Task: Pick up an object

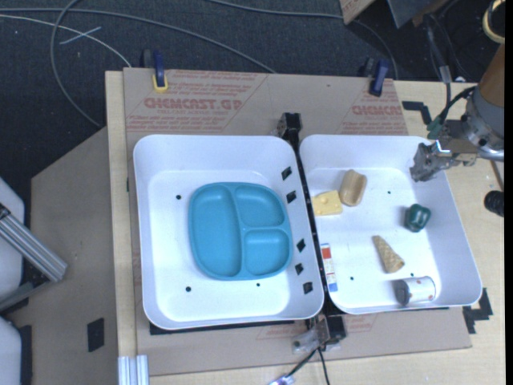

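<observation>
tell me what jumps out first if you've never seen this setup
The blue divided plate lies alone in the left bin. The right bin holds small scattered items: a yellow cheese wedge, a green pepper and a cone. The gripper hovers over that bin's upper right corner.

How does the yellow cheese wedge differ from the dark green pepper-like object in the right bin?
The pale yellow cheese wedge is blocky and lies by the bin's left wall, touching a tan bread piece. The dark green pepper-like object is rounder, darker and sits alone toward the right. Both rest in the right white bin.
</observation>
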`<state>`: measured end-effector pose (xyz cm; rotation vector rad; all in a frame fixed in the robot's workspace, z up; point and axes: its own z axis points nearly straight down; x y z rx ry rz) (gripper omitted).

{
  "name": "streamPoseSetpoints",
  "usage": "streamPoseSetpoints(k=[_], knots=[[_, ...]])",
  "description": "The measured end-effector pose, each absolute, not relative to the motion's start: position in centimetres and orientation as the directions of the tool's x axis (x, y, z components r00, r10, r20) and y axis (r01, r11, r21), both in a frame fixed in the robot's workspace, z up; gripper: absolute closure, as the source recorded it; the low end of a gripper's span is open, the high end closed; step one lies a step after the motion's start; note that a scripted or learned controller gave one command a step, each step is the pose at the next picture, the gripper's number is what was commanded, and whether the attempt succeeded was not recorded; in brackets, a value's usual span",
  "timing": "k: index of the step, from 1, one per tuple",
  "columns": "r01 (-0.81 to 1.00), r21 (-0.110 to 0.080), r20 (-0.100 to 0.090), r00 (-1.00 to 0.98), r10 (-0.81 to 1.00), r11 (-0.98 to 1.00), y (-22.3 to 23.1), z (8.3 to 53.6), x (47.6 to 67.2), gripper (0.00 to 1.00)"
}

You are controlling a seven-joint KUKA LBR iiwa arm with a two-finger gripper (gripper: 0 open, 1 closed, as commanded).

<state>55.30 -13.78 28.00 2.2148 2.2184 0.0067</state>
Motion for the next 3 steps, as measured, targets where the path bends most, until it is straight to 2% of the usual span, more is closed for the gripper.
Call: streamPoseSetpoints(k=[1, 2, 3], knots=[[1.000, -0.003, 0.003, -0.006, 1.000, 0.006, -8.4, 26.4, 54.9, 1.00], [1.000, -0.003, 0.003, -0.006, 1.000, 0.006, -2.9, 24.7, 54.7, 1.00], [1.000, 0.001, 0.002, -0.007, 1.000, 0.007, 2.4, 25.0, 55.6, 1.00]])
